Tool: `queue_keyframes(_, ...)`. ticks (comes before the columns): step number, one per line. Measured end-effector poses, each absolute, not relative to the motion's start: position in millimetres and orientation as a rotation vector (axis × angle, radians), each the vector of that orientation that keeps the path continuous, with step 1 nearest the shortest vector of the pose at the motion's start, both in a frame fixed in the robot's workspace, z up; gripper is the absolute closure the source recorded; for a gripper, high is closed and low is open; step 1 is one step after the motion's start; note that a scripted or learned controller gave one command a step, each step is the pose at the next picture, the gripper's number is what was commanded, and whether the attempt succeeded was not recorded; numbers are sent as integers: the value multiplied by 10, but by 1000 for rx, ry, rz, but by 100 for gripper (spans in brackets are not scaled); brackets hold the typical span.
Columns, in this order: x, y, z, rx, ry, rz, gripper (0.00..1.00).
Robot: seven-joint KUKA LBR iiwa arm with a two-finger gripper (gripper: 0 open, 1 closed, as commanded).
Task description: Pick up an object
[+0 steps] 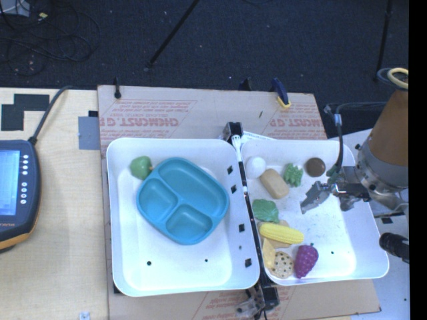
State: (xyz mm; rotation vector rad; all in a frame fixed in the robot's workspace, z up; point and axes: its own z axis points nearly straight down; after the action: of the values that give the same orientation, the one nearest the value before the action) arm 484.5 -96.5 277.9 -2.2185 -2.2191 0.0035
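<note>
Meanwhile gripper [312, 199] spread, unladen, over bare floor in right bin [363, 262].

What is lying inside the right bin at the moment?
The right bin holds a white egg, tan bread roll, two green pieces, a brown ball, corn, a cookie and purple grapes. The claw hides the floor beneath it.

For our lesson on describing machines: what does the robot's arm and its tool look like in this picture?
The arm is a thick rounded column with an orange-brown band above a grey wrist ring. A dark cable loops beside it. The tool is small, grey metal, with two thin fingers and dark fittings.
</note>
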Motion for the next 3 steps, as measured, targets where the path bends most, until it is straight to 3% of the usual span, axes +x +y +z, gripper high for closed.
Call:
queue_keyframes(1, 4799, -1135, 1605, -2214, -2211, 14, 0)
queue_keyframes(2, 4772, -1347, 873, -2220, -2218, -6, 0)
queue_keyframes(3, 4774, -1362, 907, -2225, -2218, -6, 0)
